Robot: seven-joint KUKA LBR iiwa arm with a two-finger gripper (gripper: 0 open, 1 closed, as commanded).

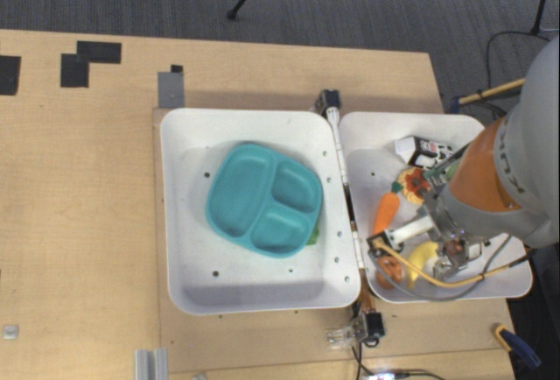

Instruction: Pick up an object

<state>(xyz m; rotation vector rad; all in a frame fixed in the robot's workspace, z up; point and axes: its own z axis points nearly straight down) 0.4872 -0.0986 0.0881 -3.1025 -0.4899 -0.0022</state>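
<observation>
The right bin point(367, 161) holds several small items. An orange carrot-shaped piece point(386, 212) lies near its left wall. A red and green item point(413, 186) sits just behind it, and a white and black object point(422, 149) lies at the back. My gripper point(451, 257) is low inside this bin at its front, right beside a yellow object point(423, 261). The wrist and arm hide the right half of the bin. I cannot see whether anything is held.
The left bin point(175, 194) holds a teal divided plate point(265, 199) with a bit of something green point(312, 236) poking out under its lower right edge. A raised divider point(343, 186) separates the bins. Bare wooden bench lies to the left.
</observation>
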